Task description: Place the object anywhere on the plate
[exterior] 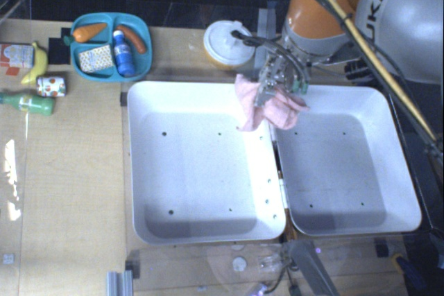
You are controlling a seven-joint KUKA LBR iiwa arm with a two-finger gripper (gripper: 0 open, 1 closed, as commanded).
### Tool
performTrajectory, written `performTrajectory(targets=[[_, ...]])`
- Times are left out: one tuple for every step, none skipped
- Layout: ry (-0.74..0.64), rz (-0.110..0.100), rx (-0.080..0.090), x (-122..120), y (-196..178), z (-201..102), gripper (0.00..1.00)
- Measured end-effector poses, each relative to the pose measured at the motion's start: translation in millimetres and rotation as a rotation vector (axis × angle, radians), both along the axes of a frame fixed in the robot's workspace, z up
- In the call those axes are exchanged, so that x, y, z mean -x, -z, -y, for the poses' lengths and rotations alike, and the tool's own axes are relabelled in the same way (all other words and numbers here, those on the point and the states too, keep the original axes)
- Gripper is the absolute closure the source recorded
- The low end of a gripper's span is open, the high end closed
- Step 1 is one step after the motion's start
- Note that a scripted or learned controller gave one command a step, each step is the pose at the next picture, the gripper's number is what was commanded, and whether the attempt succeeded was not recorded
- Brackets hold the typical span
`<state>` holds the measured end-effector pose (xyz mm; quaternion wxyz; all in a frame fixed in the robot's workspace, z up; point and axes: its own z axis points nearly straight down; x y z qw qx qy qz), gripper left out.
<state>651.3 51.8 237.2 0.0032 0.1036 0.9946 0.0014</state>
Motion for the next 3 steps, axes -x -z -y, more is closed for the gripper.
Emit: performTrajectory(targets=[[-0.207,0.001,0.0,13,9,-55,1.0],[-0.209,0.001,0.0,15,9,-107,1.0],[-0.209,0.002,0.0,15,9,-107,0.0]])
